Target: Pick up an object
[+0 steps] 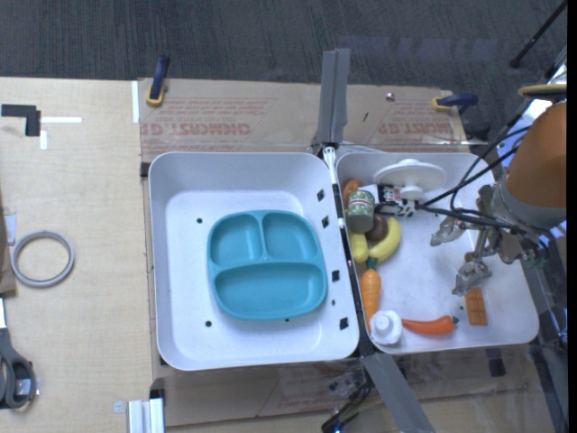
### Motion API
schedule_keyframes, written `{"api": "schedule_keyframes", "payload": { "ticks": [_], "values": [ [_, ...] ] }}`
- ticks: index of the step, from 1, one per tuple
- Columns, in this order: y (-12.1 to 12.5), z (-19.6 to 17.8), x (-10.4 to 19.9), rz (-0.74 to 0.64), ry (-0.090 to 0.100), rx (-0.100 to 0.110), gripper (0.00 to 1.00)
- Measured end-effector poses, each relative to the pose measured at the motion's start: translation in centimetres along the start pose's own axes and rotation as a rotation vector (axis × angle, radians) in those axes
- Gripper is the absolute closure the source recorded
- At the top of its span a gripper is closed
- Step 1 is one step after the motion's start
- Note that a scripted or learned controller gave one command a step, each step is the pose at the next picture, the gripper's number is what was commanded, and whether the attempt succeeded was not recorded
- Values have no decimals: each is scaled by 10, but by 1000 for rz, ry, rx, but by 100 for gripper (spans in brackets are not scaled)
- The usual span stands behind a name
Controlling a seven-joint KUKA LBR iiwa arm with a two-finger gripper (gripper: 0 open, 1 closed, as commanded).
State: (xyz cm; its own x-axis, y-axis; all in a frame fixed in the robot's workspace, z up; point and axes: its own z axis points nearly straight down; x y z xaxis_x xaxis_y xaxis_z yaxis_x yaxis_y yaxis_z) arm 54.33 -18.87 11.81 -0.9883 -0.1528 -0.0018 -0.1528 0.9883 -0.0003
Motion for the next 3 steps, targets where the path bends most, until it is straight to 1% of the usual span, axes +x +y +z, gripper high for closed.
{"api": "schedule_keyframes", "payload": {
  "ticks": [1,2,3],
  "values": [
    [76,27,-29,149,1,0,0],
    [-22,26,-5,317,-2,1,0],
    [26,26,43,530,1,0,0]
  ]
}}
